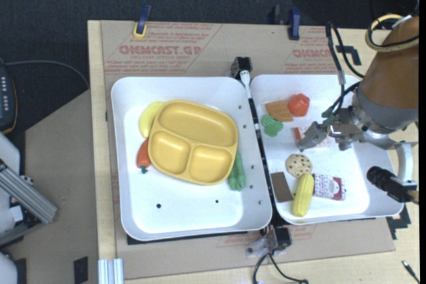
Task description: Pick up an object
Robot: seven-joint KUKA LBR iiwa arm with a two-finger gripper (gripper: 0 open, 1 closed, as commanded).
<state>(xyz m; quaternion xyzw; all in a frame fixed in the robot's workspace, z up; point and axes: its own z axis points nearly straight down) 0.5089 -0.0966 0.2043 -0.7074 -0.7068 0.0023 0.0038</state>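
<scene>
claw (318, 136) low over right bin (353, 209), fingers spread wide, nothing between them. cookie (298, 164) and corn (303, 193) just below.

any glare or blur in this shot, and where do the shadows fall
Camera view: lighting is even and soft, with no strong glare on the white bins. The yellow tray throws only a thin, faint shadow along its lower edge. The image is mildly soft overall; the gripper and small items like the cookie lack fine detail. The dark floor at the top is underexposed.
</scene>
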